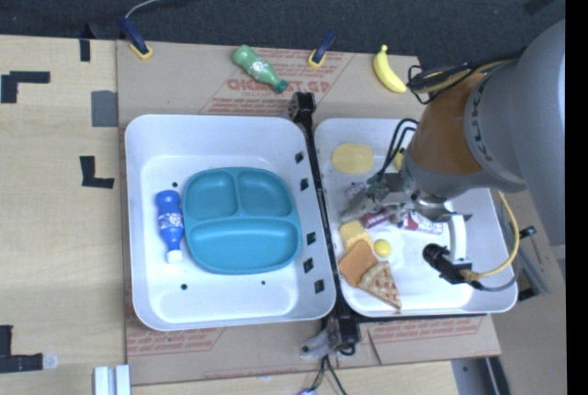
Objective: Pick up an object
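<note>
Just beside the pizza slice (379, 281), the end effector (381, 205) has an unreadable grip.

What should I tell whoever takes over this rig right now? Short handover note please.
Pincer: low in the right bin among the food items; fingers hard to make out, no grasp confirmed.
Right bin: yellow round piece, toast, pizza slice, fried egg.
Left bin: blue divided plate, blue bottle.
Outside on the bench: green bottle, banana.
Done: nothing lifted. Left: grasp and raise one item.
</note>
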Tool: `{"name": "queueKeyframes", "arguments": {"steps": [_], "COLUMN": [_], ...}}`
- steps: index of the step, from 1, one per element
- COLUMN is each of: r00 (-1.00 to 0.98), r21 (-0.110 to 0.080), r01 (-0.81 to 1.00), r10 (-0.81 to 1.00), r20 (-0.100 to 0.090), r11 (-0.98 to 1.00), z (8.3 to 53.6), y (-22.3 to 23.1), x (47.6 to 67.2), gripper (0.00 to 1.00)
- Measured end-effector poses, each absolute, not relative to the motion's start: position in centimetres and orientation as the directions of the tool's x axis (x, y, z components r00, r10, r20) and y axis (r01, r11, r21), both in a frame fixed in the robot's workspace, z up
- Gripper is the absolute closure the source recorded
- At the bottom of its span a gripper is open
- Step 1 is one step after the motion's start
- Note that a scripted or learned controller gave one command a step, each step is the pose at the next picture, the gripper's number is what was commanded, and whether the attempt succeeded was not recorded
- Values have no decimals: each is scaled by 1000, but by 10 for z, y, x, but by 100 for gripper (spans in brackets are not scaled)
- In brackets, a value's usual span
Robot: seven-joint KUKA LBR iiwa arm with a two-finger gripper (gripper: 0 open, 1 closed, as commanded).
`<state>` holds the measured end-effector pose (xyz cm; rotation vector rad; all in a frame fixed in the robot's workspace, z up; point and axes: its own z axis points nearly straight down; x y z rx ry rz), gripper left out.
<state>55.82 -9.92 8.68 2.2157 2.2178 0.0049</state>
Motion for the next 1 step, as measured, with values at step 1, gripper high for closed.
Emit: {"name": "queueKeyframes", "arguments": {"steps": [1], "r00": [-1], "r21": [7], "r01": [1000], "r10": [1000], "r20": [-3], "r11": [1], "z": [96], "y": [-100], "x": [558], "gripper": [100]}}
